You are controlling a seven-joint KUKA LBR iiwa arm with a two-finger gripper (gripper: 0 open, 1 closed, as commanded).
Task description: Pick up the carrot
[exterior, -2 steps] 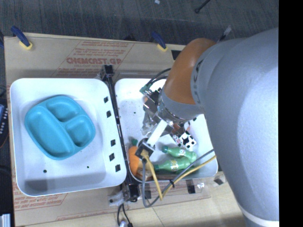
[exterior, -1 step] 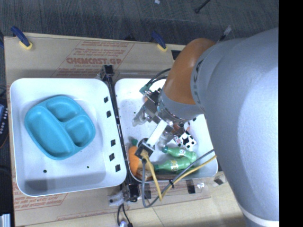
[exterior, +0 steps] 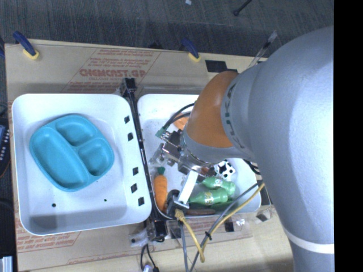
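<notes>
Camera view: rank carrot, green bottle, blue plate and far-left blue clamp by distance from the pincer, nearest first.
1. carrot, right bin, beside the pincer
2. green bottle, same bin, near side
3. blue plate, left bin
4. blue clamp, far left corner

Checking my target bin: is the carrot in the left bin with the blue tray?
No, the carrot lies in the right bin by its left wall; the blue tray sits in the left bin.
</notes>
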